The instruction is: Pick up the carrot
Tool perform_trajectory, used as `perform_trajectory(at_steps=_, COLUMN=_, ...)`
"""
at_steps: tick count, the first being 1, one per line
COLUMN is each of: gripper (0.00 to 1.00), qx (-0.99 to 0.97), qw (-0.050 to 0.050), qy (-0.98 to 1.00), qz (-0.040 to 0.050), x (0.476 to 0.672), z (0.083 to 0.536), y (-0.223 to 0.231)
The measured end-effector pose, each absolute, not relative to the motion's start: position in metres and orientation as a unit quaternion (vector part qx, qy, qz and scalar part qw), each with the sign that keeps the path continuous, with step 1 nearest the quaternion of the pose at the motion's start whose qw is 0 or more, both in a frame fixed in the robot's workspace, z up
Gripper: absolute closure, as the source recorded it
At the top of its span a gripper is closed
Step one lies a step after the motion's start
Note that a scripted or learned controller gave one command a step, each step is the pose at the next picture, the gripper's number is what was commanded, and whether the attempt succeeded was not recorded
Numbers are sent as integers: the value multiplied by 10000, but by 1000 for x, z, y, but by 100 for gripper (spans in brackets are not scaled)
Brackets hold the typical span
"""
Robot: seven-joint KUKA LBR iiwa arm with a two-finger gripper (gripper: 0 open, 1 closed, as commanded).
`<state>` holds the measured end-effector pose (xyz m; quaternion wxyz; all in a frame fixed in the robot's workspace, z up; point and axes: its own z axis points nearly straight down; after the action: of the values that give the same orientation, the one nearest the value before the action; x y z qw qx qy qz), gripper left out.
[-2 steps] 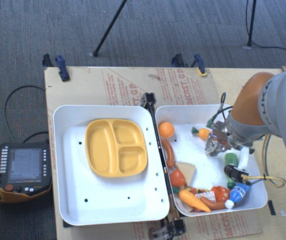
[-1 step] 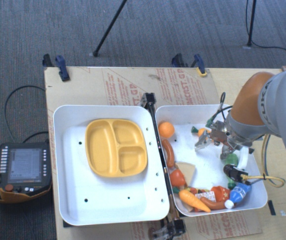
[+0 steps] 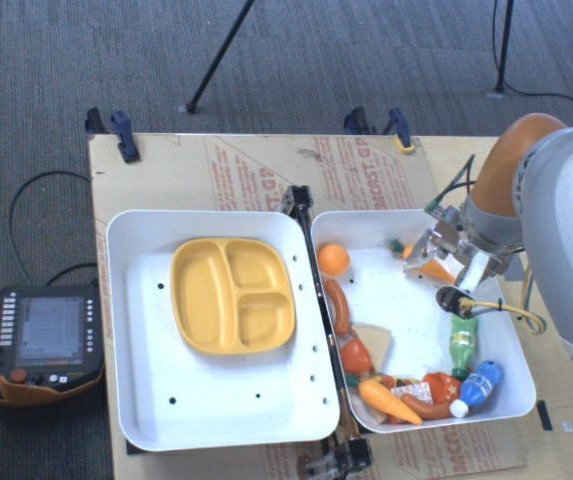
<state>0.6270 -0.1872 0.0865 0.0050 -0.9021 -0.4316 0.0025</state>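
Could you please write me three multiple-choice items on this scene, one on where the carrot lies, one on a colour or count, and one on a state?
1. Where does the carrot lie?
A. In the yellow tray
B. At the near edge of the right bin
C. On the floor

2. How many compartments does the yellow tray have?
A. Three
B. One
C. Six

3. How does the green bottle rest?
A. On the yellow tray
B. In the left bin
C. In the right bin, near its right wall

Answers:
1 B: the carrot lies among the toy food at the near edge of the right bin, far from the gripper.
2 A: the yellow tray shows one large and two smaller compartments.
3 C: the green bottle sits in the right bin, above the blue bottle.
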Motion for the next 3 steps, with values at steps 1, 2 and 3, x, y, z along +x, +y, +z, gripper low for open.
perform_trajectory(at_steps=1, gripper=100, qx=-9011, qw=34, qy=-4335, qz=19, x=628, z=97, y=-187)
perform_trajectory(at_steps=2, gripper=100, qx=-8614, qw=19, qy=-5080, qz=8, x=561, z=87, y=-158)
perform_trajectory(at_steps=3, gripper=100, qx=-9118, qw=9, qy=-4107, qz=2, x=570, z=189, y=-165)
